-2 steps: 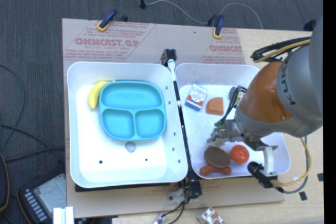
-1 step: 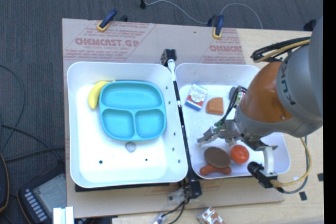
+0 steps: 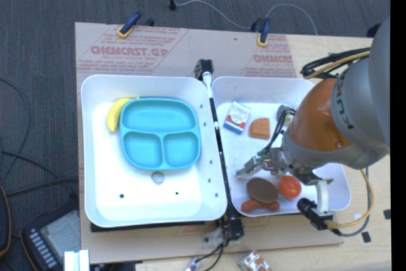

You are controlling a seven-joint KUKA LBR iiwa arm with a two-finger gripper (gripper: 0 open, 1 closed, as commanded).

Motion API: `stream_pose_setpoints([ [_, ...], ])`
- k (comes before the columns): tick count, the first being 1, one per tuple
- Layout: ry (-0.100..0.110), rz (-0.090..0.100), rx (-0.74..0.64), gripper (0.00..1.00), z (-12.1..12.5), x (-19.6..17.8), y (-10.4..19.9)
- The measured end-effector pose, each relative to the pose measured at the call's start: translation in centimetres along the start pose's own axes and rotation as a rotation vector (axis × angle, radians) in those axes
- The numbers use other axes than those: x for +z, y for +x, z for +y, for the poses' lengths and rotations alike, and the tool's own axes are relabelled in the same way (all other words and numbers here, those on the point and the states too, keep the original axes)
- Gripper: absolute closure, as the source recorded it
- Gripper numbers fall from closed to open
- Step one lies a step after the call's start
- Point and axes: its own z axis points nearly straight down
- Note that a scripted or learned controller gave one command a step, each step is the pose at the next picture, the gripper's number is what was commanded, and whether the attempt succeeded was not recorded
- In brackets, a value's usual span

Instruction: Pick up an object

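Camera view: the end effector (image 3: 259, 165) hangs low in the right bin (image 3: 330, 200), near the worktop's front edge, just above the brown disc (image 3: 261, 189); its state cannot be told. Approach stage; next, descend and close.

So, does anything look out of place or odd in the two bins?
Slightly. In the left bin, the banana lies beside the blue tray, partly tucked under its rim rather than in a compartment. Nothing looks spilled or damaged.
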Motion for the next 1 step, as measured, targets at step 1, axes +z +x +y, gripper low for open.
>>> stream_pose_setpoints([
  [1, -0.004, 0.000, 0.000, 1.00, 0.16, -1.11, -0.01],
])
